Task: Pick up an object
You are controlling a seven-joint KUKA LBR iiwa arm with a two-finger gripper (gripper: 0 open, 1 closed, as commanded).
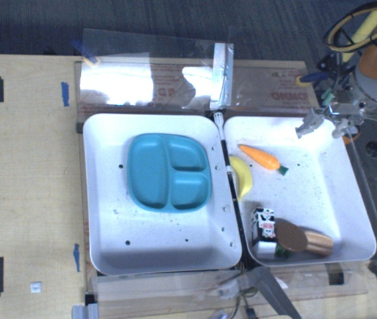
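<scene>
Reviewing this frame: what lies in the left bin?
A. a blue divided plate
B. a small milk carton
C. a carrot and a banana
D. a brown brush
A. The blue divided plate lies alone in the left bin, while the carrot, banana, brown brush and small carton all sit in the right bin.

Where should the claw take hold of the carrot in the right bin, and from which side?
Grip the carrot across its thick orange middle, coming straight down from above. It lies flat on the bin floor, slanting from upper left down to its green end at lower right, so the fingers should close across that long axis. The banana sits close to its lower left, so stay nearer the green end.
</scene>
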